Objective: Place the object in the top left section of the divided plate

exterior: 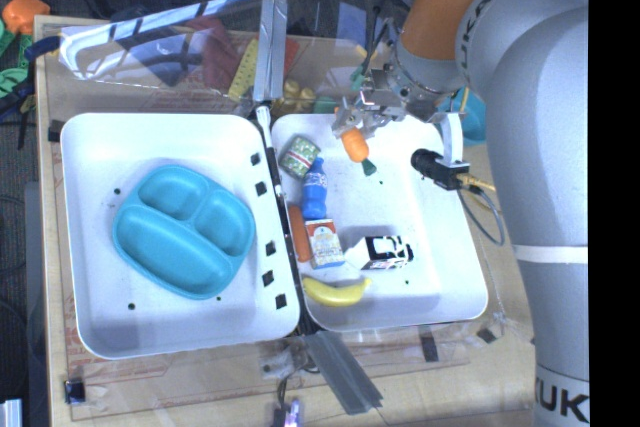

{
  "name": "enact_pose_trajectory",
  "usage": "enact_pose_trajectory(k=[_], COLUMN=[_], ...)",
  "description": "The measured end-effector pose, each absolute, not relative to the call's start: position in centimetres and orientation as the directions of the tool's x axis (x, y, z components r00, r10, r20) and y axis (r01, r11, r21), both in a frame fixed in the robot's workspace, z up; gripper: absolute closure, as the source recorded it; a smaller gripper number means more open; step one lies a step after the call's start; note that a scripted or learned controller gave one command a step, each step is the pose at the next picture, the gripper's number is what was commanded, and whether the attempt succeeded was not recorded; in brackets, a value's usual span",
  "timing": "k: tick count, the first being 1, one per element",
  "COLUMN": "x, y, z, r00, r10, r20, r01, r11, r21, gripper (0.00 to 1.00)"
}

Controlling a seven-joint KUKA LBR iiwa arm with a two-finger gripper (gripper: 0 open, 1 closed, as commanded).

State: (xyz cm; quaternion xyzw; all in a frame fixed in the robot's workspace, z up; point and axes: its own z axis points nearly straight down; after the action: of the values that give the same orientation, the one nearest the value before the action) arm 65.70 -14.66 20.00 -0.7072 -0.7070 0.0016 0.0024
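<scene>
Here the toy carrot (355, 149), orange with a small green tip pointing down and right, hangs over the upper part of the right bin (455, 260), and its top end sits pinched between the fingers of the end effector (352, 127), which is closed on it. Relative to the carrot, the blue divided plate (183, 227) lies well to the left and lower, in the left bin (90, 315), across the wall where the two bins meet. Just left of the carrot rests a small green-labelled can (299, 156), with a blue bottle (315, 190) below that. Further below the carrot sit a small carton (325, 244), a black and white toy (386, 253) and a yellow banana (336, 290). The grey arm (520, 115) rises right of the carrot, above the counter (500, 355).
</scene>
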Motion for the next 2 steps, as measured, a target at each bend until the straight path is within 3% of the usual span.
enact_pose_trajectory(k=[1, 2], x=[62.7, 61.2], y=[-12.6, -10.6], z=[12.3, 11.1], r00=[-0.203, -0.508], r10=[0.979, 0.861], r20=[-0.003, -0.028], r01=[0.979, 0.861], r11=[0.203, 0.508], r21=[0.0, 0.024], gripper=[1.0, 1.0])
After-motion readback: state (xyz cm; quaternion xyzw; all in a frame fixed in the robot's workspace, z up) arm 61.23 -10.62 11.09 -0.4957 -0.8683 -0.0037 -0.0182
